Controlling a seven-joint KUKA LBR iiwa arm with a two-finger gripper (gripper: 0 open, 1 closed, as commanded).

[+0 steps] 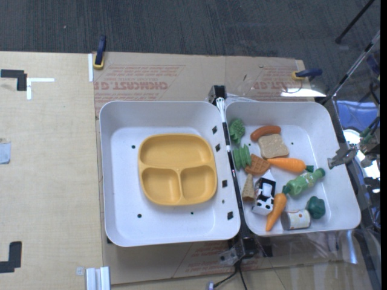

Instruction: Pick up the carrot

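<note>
At the right rim of the right bin (343, 186), the claw (340, 157) sat just over the edge, small and grey. I could not tell if it was wide or narrow.

Just to the view's left of the claw, inside that bin, lay the first carrot (287, 164). It lay flat, with its thick end under the slice of bread (273, 145) and its thin end pointing toward the claw. A bit of bare white floor was between its tip and the claw's wall.

Down and to the left of the claw was the second carrot (276, 210). It lay slanted, with its point toward the front rim. It touched the little cow toy (263, 196) on one side, and the can (296, 220) lay just beside it on the other.

The green bottle (302, 182) lay between the two carrots, closer to the claw than either one. A dark green lump (316, 206) sat near the front right corner.

Up and to the left of the claw were the sausage (266, 132) and the broccoli (236, 128). The back right corner of the bin, just above the claw, was bare.

Far to the left of the claw, the left bin (121, 180) held a yellow plate (178, 168) with open white floor all round it.
</note>
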